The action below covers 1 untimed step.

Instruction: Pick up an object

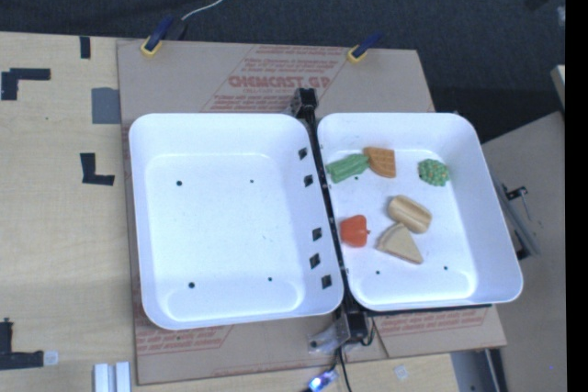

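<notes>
On the bench, two white bins sit side by side; all the candidates lie in the right bin (464,197). I count six: green pickle-shaped piece (347,167) by the divider, orange wedge (380,161) touching it, green bumpy ball (433,172) near the far wall, tan roll (409,212), tan triangle slice (401,244) just below it, red piece (354,230) close to the divider. Jaw state: I cannot tell. I judge the pick not yet started, approach step pending. Next move as I see it: choose one target; the green ball stands well apart from the rest, so it offers an easier descent, though the wall is near.
</notes>
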### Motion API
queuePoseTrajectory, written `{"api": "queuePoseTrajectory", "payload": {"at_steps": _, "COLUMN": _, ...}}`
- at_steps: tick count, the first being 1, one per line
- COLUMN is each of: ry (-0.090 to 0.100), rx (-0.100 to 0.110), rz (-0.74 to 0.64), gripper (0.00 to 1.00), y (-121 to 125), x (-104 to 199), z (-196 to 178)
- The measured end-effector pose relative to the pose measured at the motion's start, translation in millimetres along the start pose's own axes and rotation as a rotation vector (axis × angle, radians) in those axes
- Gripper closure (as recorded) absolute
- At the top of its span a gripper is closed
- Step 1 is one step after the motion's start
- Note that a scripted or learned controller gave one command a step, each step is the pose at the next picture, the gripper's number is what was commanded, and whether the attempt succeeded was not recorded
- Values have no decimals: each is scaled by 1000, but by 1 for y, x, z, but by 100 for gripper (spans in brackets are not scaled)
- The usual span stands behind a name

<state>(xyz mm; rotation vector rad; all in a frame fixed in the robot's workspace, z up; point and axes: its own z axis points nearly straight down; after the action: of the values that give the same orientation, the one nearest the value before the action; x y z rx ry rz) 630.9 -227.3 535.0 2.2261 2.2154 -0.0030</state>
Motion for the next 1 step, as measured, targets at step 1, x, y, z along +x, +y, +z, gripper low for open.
{"api": "queuePoseTrajectory", "payload": {"at_steps": 1, "ry": 3, "rx": 8, "rz": -7, "gripper": 100, "y": 31, "x": 21, "z": 112}}
